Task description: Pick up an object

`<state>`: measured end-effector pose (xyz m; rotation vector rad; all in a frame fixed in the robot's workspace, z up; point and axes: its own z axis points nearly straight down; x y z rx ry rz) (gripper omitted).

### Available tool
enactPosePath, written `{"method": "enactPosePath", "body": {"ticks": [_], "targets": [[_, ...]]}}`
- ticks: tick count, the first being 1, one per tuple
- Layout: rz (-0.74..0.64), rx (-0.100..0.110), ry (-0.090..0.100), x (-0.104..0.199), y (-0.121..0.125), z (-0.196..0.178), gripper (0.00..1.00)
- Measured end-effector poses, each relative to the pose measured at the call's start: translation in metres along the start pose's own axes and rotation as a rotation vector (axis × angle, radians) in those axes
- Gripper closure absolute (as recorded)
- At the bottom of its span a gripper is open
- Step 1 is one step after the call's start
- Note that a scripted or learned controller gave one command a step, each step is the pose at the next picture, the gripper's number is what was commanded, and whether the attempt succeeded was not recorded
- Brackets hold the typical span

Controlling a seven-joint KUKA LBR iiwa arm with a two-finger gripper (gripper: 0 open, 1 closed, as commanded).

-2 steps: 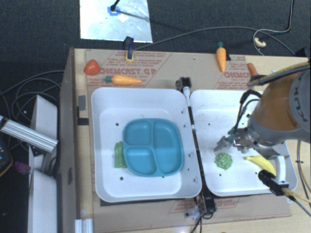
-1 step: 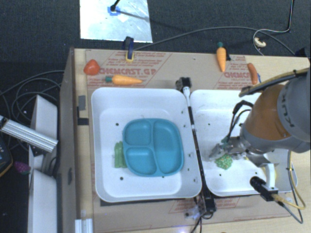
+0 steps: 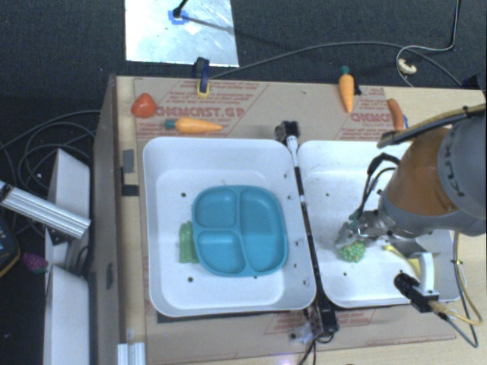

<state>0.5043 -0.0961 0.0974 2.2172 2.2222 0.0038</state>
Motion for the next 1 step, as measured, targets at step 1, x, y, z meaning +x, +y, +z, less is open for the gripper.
{"method": "enactPosePath", "body": {"ticks": [1], "targets": [[-0.001, 0.001, 0.001, 0.0694, 0.0373, -0.0872, 1.00]]}}
